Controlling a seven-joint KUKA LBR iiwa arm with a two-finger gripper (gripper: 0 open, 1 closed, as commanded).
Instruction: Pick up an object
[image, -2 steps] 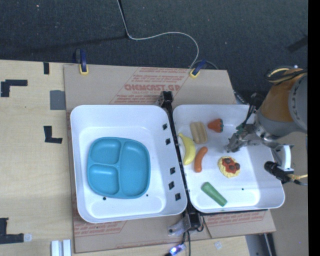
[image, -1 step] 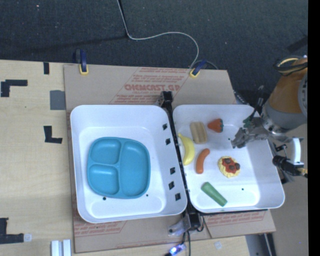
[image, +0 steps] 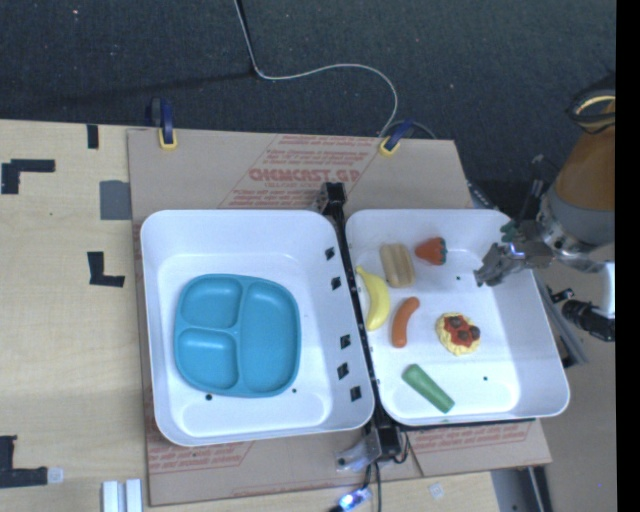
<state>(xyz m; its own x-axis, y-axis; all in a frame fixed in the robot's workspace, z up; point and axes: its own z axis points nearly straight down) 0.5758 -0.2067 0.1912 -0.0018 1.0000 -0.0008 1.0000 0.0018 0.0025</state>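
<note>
The near edge of the cardboard sheet (image: 300, 455) under both bins lies closest, with a dark clip (image: 372, 450) at the gap between the bins. On it sit the left bin (image: 160, 235) and the right bin (image: 535, 385), touching along their inner walls. The left bin holds a blue tray (image: 238, 334) with three compartments, lying flat near the bin's middle. In the right bin, a green piece (image: 428, 388) lies tilted nearest the front wall. Behind it, a small pizza toy (image: 458, 333), yellow with red topping, rests to the right, and an orange sausage (image: 403, 322) lies tilted to the left of the pizza, apart from it. A banana (image: 374, 298) curves along the bin's left wall, just beside the sausage. A tan bread piece (image: 398, 265) sits behind the banana, close to its upper end, and a red strawberry (image: 431, 251) lies just right of the bread. The gripper (image: 492, 270) hangs over the right part of the right bin, well right of the strawberry and behind the pizza, with nothing seen between its fingers; whether they are apart or together cannot be told. The arm (image: 585, 200) enters from the right edge. A white cable (image: 330, 70) loops across the dark floor behind the bench.
</note>
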